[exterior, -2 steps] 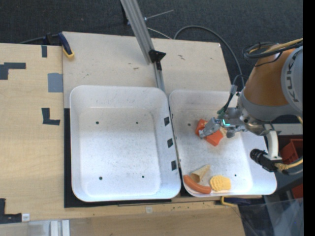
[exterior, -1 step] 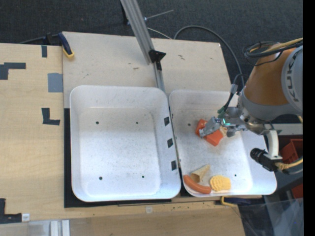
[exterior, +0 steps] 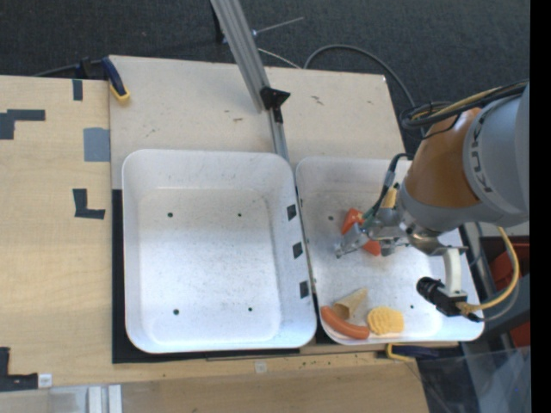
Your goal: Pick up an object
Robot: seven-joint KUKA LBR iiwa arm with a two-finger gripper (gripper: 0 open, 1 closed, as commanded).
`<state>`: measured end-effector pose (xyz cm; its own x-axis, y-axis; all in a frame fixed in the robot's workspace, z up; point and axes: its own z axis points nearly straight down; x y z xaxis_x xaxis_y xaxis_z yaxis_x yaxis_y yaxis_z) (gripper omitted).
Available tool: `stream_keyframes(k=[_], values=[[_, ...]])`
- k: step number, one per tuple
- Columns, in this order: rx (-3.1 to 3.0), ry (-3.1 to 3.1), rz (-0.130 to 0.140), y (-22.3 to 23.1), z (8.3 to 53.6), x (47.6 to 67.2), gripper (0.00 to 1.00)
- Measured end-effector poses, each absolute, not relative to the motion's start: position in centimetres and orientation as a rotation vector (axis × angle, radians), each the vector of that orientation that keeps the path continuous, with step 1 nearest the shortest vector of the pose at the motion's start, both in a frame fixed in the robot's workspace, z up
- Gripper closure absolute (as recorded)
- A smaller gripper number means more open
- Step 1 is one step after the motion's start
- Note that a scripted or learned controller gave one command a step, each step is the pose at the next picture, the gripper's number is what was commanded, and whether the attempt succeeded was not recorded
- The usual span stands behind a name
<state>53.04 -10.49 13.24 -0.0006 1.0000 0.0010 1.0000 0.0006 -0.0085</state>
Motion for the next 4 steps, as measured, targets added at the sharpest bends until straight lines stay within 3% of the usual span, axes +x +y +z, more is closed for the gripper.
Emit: stream_keyframes(k=[1, 2, 4], values=[[-2.220, -2.222, 0.003, -10.5, 8.7, 53.0, 0.00], [-2.218, -2.223, 0.002, -10.4, 9.9, 53.0, 1.00], [-2.221, -2.225, -0.002, -10.9, 18.9, 52.4, 1.00]])
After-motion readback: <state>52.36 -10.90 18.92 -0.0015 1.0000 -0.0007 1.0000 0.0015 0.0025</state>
